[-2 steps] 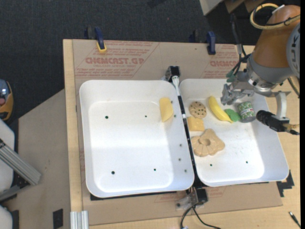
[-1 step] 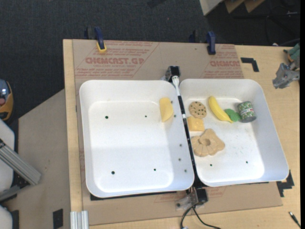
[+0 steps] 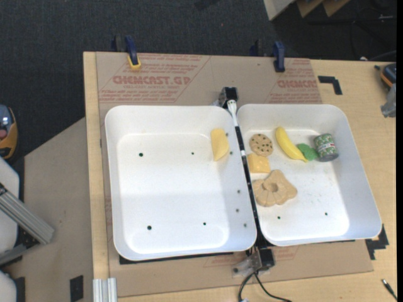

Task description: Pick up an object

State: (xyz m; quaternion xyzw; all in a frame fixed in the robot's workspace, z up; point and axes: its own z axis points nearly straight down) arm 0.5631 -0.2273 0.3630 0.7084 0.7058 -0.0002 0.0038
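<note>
Camera view, overhead at a slant: two shallow white bins, L (image 3: 119,168) & R (image 3: 352,187), sit edge to edge on a brown printed board (image 3: 94,106), which blue clamps (image 3: 131,50) pin at the far edge, presumably so nothing shifts during grasps. Candidate objs. lie loose and mostly apart, w/ room around each for a pick. A pale yellow wedge (image 3: 219,145) rests alone in the L bin near the divider. The R bin holds a round speckled cookie (image 3: 261,145), yellow banana (image 3: 288,143), small green piece (image 3: 306,151) touching it, green-labelled can (image 3: 325,146), yellow block (image 3: 258,164) and tan lobed pastry shape (image 3: 274,189). Arm pose & gripper state: cannot tell from this frame. Nothing is lifted; pick judged not yet begun.
</note>
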